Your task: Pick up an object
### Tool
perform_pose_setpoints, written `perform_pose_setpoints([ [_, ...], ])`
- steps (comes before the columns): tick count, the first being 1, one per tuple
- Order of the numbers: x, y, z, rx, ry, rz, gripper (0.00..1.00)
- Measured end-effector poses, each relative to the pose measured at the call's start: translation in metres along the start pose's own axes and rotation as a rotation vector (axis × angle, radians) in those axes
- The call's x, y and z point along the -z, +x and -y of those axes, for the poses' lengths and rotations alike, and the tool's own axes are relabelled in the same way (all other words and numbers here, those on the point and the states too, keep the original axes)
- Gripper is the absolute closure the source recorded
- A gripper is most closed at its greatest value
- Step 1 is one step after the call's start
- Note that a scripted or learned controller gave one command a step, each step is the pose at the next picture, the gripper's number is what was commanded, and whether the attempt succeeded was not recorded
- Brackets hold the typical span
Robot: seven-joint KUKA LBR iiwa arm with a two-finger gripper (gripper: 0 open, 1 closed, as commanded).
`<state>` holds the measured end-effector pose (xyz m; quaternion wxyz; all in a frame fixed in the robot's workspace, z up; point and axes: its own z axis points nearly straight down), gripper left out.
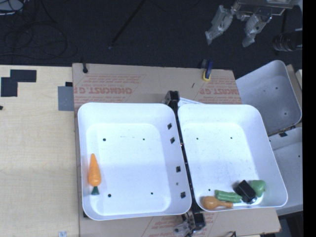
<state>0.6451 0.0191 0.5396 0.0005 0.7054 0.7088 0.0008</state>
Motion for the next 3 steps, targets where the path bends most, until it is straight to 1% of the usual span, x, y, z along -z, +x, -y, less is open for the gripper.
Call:
perform_pose_setpoints([
  [1, -0.001, -0.057, 0.073, -0.010, 0.006, 0.001, 0.00],
  [2, -0.002, -0.035, 0.097, -0.003, 0.007, 0.000, 0.00],
  [3, -0.002, -0.013, 0.127, -0.003, 0.007, 0.000, 0.00],
])
